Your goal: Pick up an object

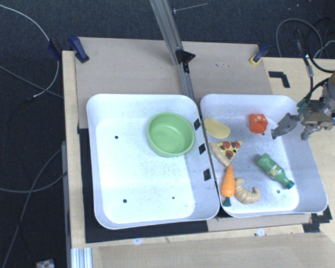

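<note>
We see the hand (295, 128) with fingers spread, holding nothing, above the right bin (310, 175), near the red object (258, 123), no readable writing on the green bottle (274, 171).

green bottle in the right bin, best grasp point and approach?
Probably grip the green bottle across its wide body, near the upper-left end, coming straight down from above. It lies flat on its side, slanting from upper left to its narrower neck at lower right, so close the fingers across that long axis. Nothing touches it; the croissant lies apart to its lower left, leaving finger room on both sides.
</note>
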`<state>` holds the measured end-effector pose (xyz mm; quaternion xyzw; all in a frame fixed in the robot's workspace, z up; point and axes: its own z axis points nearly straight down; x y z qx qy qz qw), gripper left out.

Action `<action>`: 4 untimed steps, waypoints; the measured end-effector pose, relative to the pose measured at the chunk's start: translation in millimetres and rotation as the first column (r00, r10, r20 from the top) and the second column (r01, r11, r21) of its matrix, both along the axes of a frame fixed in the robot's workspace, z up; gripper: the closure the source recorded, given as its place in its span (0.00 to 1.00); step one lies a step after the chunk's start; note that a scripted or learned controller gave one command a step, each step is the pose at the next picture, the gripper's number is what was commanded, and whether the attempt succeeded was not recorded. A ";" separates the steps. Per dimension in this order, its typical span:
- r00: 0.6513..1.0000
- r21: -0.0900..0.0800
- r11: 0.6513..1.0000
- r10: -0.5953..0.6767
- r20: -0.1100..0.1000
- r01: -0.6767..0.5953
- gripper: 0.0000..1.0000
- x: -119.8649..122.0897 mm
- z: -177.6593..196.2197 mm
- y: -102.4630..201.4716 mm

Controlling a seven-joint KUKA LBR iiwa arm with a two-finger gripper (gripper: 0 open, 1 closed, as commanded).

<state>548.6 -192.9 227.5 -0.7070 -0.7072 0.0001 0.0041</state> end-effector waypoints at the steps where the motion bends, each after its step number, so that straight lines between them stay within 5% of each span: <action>1: 1.000 0.001 1.000 0.000 -0.007 0.000 0.00 9.4 -51.9 0.6; 2: 1.000 0.002 1.000 -0.001 -0.008 0.001 0.00 9.1 -116.3 3.8; 3: 1.000 0.003 1.000 -0.001 -0.008 0.001 0.00 8.2 -132.7 4.9; 4: 1.000 0.004 1.000 -0.001 -0.004 0.001 1.00 9.7 -119.6 5.3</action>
